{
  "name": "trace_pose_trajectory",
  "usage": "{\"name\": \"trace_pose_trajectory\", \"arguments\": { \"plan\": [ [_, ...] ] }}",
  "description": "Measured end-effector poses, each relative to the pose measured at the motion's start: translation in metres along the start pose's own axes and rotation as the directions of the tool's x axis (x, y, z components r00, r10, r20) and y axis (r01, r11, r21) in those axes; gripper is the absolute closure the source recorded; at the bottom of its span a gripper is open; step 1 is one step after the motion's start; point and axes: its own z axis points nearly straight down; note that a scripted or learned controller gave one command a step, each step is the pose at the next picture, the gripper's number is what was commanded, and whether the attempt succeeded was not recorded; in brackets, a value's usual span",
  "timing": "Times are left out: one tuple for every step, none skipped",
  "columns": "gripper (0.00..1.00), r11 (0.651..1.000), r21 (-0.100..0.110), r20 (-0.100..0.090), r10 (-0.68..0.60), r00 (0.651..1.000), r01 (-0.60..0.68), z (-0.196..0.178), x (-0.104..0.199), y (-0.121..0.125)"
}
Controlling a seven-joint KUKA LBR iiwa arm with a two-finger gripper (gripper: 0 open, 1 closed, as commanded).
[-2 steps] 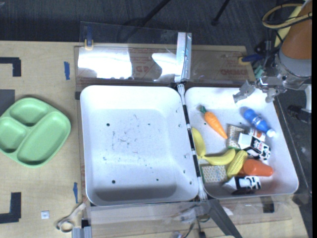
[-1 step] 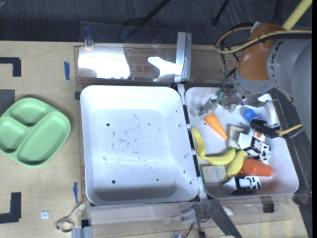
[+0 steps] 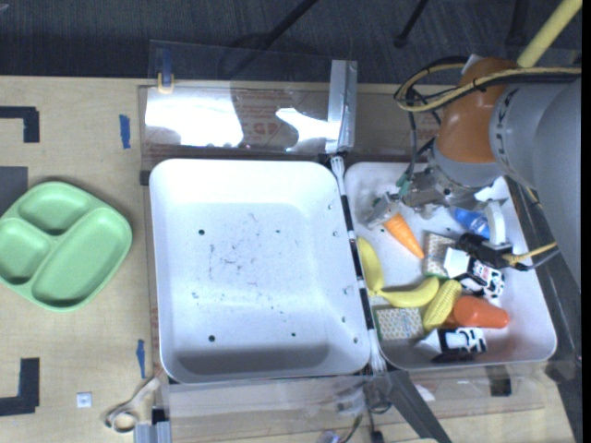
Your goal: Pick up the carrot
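1. Carrot point(image 3: 403, 234) – small, orange, lies in the right bin point(image 3: 540, 326), upper-left part, near the divider between the bins.
2. Hand point(image 3: 420, 195) sits just above/behind the carrot's thick end in the camera view; carrot lies toward the viewer and slightly left of it. Close, but I can't tell if touching.
3. Long axis: diagonal, thick end up-left, tip pointing down-right toward the clutter.
4. Hand state: can't tell how far open – dark metal parts blur together under the wrist; nothing seen held.
5. Only one arm, so no choice of side; it comes in from the right.
6. Count: 1 carrot, 2 bananas point(image 3: 411, 293), 1 orange-red item point(image 3: 480, 315) at lower right (don't confuse w/ carrot), 1 blue item point(image 3: 469, 220), several small packs.
7. Left bin point(image 3: 185, 183): bare white floor w/ scuffs. On the bench, 1 green divided plate point(image 3: 63, 243), far left.
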Motion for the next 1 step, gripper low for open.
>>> {"name": "trace_pose_trajectory", "arguments": {
  "plan": [
    [1.0, 1.0, -0.005, 0.001, 0.002, 1.0, -0.002, -0.012, -0.0018, 0.0012]
  ]
}}
